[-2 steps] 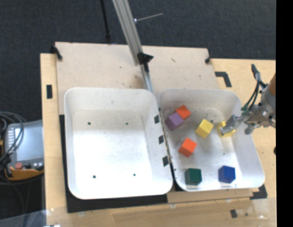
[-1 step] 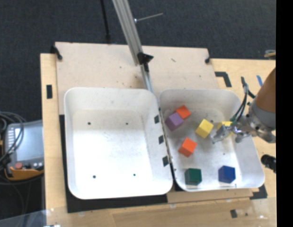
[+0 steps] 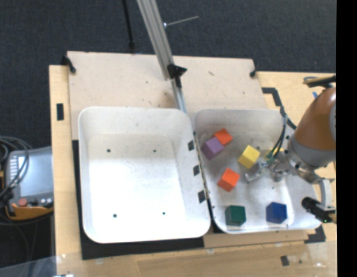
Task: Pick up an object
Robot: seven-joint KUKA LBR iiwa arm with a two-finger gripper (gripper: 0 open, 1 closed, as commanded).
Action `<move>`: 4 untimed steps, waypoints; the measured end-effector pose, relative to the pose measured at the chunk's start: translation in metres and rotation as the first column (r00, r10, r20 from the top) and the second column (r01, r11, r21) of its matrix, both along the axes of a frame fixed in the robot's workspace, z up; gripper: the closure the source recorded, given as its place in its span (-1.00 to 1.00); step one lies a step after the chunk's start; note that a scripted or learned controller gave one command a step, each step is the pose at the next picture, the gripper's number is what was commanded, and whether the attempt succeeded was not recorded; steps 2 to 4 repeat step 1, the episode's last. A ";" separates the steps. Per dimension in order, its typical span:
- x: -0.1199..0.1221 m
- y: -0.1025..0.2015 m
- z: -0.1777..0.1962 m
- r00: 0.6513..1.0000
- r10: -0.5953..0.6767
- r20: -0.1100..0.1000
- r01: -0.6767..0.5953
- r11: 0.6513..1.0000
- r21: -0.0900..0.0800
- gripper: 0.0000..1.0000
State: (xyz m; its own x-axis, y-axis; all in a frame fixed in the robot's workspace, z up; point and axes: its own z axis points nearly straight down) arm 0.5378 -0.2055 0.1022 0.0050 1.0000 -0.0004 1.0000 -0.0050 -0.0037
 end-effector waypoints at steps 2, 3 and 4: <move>0.003 -0.001 0.015 1.000 -0.007 0.010 0.007 1.000 -0.001 1.00; 0.003 -0.001 0.015 1.000 -0.007 0.010 0.007 1.000 -0.001 1.00; 0.003 -0.001 0.015 1.000 -0.007 0.010 0.007 1.000 -0.001 1.00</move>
